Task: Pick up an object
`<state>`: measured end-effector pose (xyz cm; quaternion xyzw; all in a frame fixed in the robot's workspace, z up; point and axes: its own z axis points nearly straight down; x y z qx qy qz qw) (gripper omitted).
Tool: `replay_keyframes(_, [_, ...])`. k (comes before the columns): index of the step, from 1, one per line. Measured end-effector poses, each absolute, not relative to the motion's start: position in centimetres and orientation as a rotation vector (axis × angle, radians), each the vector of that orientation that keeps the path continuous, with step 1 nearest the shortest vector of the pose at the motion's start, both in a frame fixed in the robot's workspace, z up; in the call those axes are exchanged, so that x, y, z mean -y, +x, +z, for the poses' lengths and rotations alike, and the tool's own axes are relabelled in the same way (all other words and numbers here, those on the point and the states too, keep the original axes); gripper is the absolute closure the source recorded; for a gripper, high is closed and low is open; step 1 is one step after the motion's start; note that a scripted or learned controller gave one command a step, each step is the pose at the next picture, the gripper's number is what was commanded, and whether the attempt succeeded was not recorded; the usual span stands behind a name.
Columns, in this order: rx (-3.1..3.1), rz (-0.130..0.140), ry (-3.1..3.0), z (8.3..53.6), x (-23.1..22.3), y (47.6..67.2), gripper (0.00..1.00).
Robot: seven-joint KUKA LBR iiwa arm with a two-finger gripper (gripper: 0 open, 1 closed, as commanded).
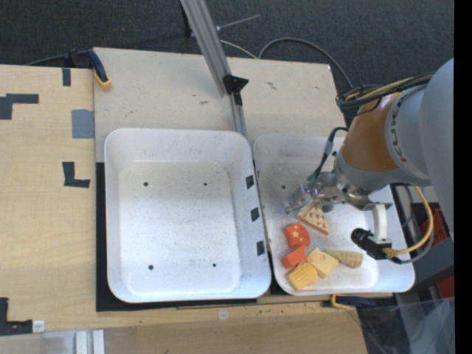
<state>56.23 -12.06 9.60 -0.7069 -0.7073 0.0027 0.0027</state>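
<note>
Overhead, the grey arm [402, 135] reaches into the right bin [276, 161]; left bin [177, 142] sits beside it. Its gripper [318, 192], fingers' spread hard to tell, hovers just above the pizza-slice toy [315, 218]; red block [297, 235] and yellow waffle piece [303, 275] lie nearer

Metal pole [210, 39], blue-yellow clamp [99, 68]

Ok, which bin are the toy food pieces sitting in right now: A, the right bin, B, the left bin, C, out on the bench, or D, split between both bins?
A: the red pieces, the yellow pieces and the pizza-like wedge all lie in the right bin, below the end effector, with none in the left bin.
</note>
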Motion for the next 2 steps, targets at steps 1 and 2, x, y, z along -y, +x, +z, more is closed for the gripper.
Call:
replay_keyframes(1, [2.223,0.003,-2.220,8.9,12.0,56.2,0.00])
replay_keyframes(2, [2.223,0.002,-2.218,9.9,11.9,56.2,1.00])
